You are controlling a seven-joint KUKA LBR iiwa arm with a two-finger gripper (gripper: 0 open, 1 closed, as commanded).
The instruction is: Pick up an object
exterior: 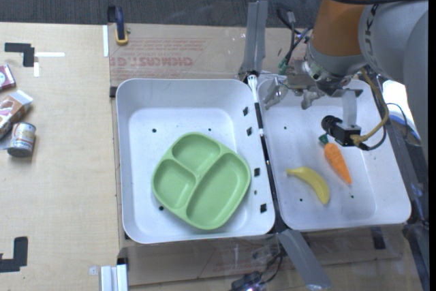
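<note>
Arm (347,10) vertical over right bin (300,129)

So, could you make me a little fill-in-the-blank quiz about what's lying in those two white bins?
1. The green plate lies in the bin on the picture's ___ side.
2. The banana shares the other bin with an orange ___.
3. The green plate is divided into ___ compartments.

Missing words: left; carrot; three.
</note>
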